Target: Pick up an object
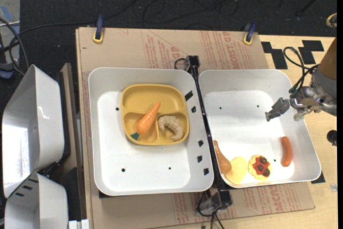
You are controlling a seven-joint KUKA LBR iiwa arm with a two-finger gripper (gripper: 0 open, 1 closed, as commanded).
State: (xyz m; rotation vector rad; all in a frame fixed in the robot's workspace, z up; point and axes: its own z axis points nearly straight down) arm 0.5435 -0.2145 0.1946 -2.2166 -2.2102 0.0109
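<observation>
Nearest the camera, a small pizza toy (260, 166) and a chicken drumstick (222, 157) lay along the right bin's (244, 86) near wall. Beside them an orange sausage (287, 150) lay lengthwise near-to-far, just nearward of the claw (278, 109), whose spread I couldn't tell.

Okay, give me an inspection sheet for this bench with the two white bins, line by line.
Surface: cardboard-covered bench bearing left bin and right bin, side by side.
Job's things: yellow divided plate in the left bin, holding a toy carrot and a toy shrimp. Right bin: toy sausage, small pizza toy, tan drumstick-like toy.
Clutter: two clamps at the bench's far edge.
Grippers: gripper over the right bin, holding nothing visible.
Cables: black cables on the floor beyond the bench.
Surroundings: spare white bins at left.
</observation>
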